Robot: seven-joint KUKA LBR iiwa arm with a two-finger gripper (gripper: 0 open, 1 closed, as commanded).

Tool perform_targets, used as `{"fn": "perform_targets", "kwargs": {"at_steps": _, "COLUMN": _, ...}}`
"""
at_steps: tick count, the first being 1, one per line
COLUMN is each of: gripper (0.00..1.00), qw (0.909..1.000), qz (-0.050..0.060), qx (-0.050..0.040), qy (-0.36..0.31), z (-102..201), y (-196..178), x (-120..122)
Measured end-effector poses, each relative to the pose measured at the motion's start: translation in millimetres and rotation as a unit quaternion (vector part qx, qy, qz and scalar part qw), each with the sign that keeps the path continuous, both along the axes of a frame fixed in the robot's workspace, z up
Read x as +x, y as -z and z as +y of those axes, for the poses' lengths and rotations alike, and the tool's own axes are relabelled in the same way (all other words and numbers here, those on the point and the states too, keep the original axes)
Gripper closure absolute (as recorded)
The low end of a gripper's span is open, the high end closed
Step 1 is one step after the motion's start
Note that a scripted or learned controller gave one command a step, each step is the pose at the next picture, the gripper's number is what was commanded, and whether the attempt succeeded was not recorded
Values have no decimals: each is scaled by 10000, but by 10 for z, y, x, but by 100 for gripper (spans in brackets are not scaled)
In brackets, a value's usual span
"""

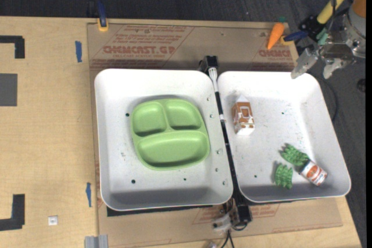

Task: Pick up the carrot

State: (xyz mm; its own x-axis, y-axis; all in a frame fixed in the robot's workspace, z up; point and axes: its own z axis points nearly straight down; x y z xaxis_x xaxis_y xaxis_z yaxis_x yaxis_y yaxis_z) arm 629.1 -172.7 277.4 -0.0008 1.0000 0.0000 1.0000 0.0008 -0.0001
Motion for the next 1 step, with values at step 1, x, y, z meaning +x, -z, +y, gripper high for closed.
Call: {"fn": "perform_targets", "kwargs": {"at_steps": 1, "gripper": 0, "qw": 9982, "qz": 8, "qx": 3, "qy": 600, "z": 402, "y": 1576, "x": -127}}
